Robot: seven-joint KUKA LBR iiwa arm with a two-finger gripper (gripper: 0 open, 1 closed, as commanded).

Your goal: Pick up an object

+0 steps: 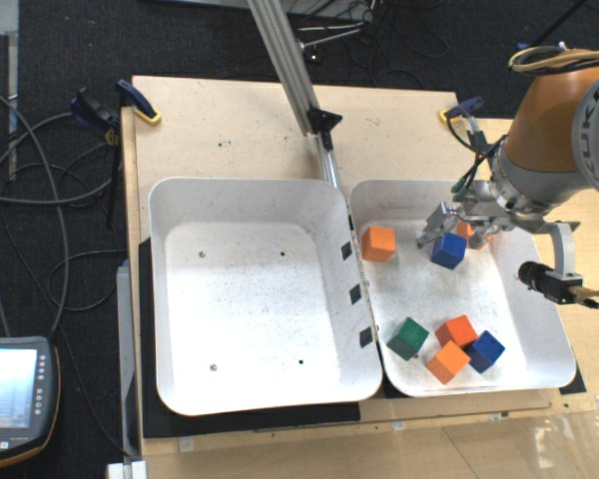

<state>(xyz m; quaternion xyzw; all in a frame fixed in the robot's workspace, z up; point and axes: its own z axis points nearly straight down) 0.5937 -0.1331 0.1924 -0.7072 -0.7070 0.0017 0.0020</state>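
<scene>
Left bin (180,297) on the left, white; right bin (539,352) next to it holds all the cubes. Going left to right inside the right bin: orange cube (378,242) alone near the upper left, well apart from the rest; green cube (408,337) lower down; then a tight cluster just beside it with an orange-red cube (459,329), a second orange cube (446,362) in front and a dark blue cube (486,350) touching on the right. Blue cube (447,250) sits in the upper middle of the bin, right at the gripper (457,230), which comes in from the right on the grey arm (554,128) with its orange band. Key relation: blue cube lies just below and slightly left of the fingertips in the view, touching or nearly touching them; looks like the likely target. A bit of orange shows right behind the fingertips, can't say what it is. Jaw state: cannot tell, the metal parts blur together at this angle, so can't say the cube is between them or gripped. Cube is roughly square, no real long axis, rotated a bit against the bin walls. Judgement: grasp not confirmed, cube appears to rest on the bin floor.
</scene>
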